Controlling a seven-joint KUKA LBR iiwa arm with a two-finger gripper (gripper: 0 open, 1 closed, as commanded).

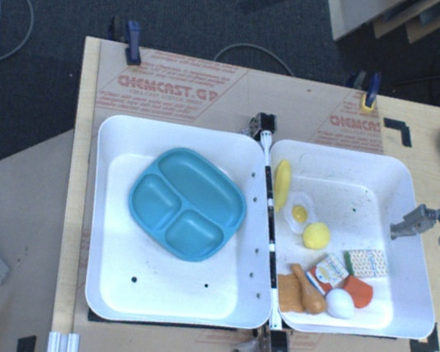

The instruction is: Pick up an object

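Toys fill the right bin [414, 212] on a wooden surface [76, 189], seen from above at a slant. The left bin [115, 153] holds a blue divided plate [189, 203]. In the right bin, a yellow banana [282, 183] lies along the left wall, a fried egg [300, 213] just beside it, and a lemon [316, 236] a little nearer the front. At the front sits a tight cluster: a carrot [307, 288], a bread slice [289, 294], a white egg [340, 303], a red piece [359, 291], a small carton [329, 273] and a patterned packet [366, 261], several touching.

The end effector [409, 223] hangs at the right bin's right rim, well apart from every toy. Whether it is spread or closed cannot be told at this size; it grips nothing visible.

All these toys look light, rigid plastic, smooth and probably slippery. The lemon seems the easiest target: it stands free of its neighbours, so closing across its middle should work, though its rounded shape could squirt out. The clustered pieces risk nudging one another.
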